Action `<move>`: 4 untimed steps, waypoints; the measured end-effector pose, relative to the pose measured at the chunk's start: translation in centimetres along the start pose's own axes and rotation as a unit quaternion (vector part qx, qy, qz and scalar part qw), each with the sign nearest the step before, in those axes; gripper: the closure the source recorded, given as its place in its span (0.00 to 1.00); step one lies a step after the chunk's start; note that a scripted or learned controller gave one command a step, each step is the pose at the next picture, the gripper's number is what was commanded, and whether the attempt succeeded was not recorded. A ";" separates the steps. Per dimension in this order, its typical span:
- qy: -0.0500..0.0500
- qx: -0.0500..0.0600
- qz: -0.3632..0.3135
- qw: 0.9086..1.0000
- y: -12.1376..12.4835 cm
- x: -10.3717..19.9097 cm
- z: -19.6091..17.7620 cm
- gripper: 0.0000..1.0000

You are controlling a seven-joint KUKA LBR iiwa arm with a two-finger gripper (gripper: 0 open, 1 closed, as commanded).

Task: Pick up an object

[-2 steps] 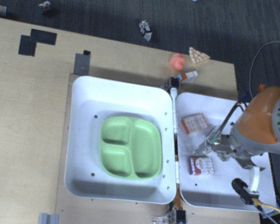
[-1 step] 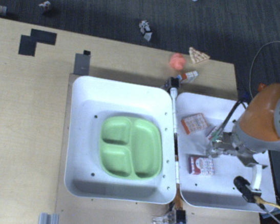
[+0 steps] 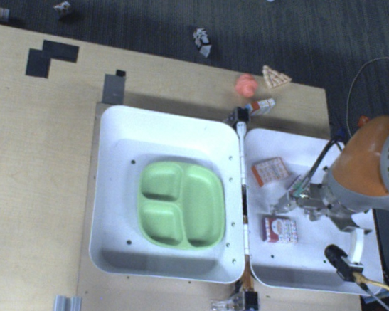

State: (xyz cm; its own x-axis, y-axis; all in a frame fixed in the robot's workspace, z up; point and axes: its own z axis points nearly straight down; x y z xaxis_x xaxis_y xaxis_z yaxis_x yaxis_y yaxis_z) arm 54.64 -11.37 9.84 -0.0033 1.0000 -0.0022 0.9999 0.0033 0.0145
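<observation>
Camera view: arm reaches in from the right over the right bin (image 3: 360,279); hand (image 3: 294,201) sits low w/ tips just above/beside a small red-and-white packet (image 3: 279,230) lying flat on the bin floor. A 2nd similar packet (image 3: 270,171) lies near, toward the bin's back-left. Can't tell how wide the hand is; nothing seen held in it. Left bin (image 3: 105,175) holds a green tray (image 3: 182,205) w/ three compartments. Judging by looks, the packets are light, thin, prob. soft or crinkly and a bit slick, not fragile. Lying flat they give little to pinch, so best bet is across the short sides, pressing down at the edges; could slide on the smooth floor.
</observation>
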 end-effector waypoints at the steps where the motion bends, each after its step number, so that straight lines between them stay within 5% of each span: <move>1: 0.000 0.001 0.001 1.000 -5.6 2.8 1.0 0.00; 2: 0.000 -0.001 0.000 1.000 -5.5 2.8 0.0 1.00; 3: 0.002 0.005 -0.001 1.000 -1.7 8.8 -8.7 1.00; 4: 0.002 0.006 -0.001 1.000 6.4 13.2 -8.6 1.00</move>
